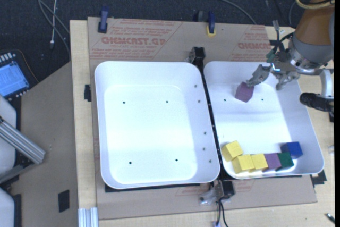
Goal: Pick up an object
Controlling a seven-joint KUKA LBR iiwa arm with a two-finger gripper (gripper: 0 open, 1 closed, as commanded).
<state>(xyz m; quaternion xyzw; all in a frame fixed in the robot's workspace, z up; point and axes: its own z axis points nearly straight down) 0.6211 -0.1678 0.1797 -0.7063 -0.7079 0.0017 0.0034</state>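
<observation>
My gripper [272,78] hangs over the far part of the right bin [297,119], its two fingers spread apart and open. A purple block [244,92] sits tilted on the bin floor at the tip of the left finger [258,75], outside the gap between the fingers. Along the bin's near rim runs a row of blocks: a yellow block [231,150], two more yellow blocks [251,162], a small purple block [272,159], a green block [285,160] and a blue block [292,149].
The left bin [154,125] sits beside the right one, the two meeting at a black divider clip [197,55]. Both rest on a cardboard sheet [159,34] held by blue clamps. Cables trail at the back left.
</observation>
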